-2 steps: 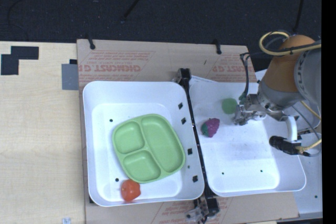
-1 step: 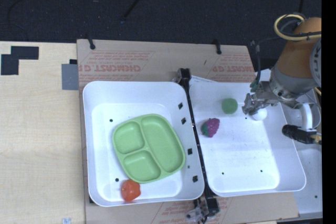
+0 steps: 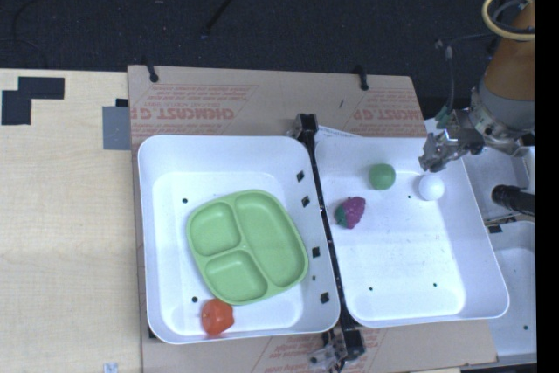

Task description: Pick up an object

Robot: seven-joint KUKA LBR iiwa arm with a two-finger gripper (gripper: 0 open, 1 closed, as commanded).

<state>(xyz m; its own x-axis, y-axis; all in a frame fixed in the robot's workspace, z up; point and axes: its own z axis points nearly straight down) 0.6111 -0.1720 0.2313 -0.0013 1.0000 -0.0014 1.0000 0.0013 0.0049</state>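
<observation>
In the right bin (image 3: 437, 293) lie a green ball (image 3: 381, 176), a purple grape bunch (image 3: 350, 211) and a white ball (image 3: 431, 187). My gripper (image 3: 434, 154) hangs at the bin's far right corner, just above the white ball and right of the green ball. Nothing shows between its fingers. The left bin (image 3: 166, 188) holds a green divided plate (image 3: 247, 245) and an orange-red object (image 3: 217, 316) near the front edge.
A black divider (image 3: 320, 223) runs between the two bins. Both bins rest on a cardboard sheet (image 3: 262, 105) on the wooden bench. The arm's grey body with its orange band (image 3: 511, 65) stands at the far right.
</observation>
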